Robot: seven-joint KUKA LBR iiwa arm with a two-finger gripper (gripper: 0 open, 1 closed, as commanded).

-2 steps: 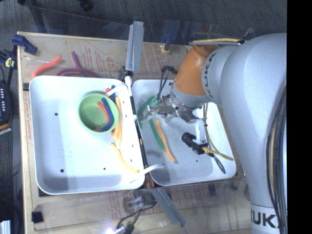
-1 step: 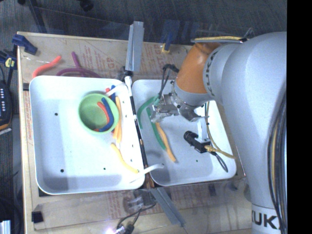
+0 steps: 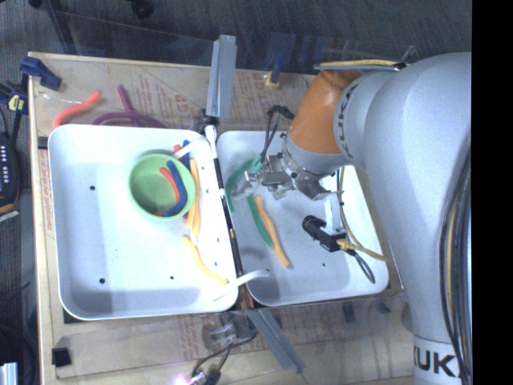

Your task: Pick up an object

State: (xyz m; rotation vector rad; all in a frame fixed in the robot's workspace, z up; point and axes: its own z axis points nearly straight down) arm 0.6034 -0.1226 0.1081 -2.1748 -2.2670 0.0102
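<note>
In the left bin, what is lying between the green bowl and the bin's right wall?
In the camera view, an orange stick lies between the green bowl and the right wall of the left bin, close against the bowl's rim.

White "KUK" lettering, cut off, on grey arm (image 3: pixel 433 215) base

Two white bins are seen side by side on the counter (image 3: pixel 144 331). In the left bin (image 3: pixel 96 255), a green bowl (image 3: pixel 152 189) with red and blue pieces inside is set beside yellow and orange strips. Over the right bin (image 3: pixel 353 275), the hand (image 3: pixel 268 176) is lowered near a green strip (image 3: pixel 260 219) and an orange stick (image 3: pixel 272 235).
</note>
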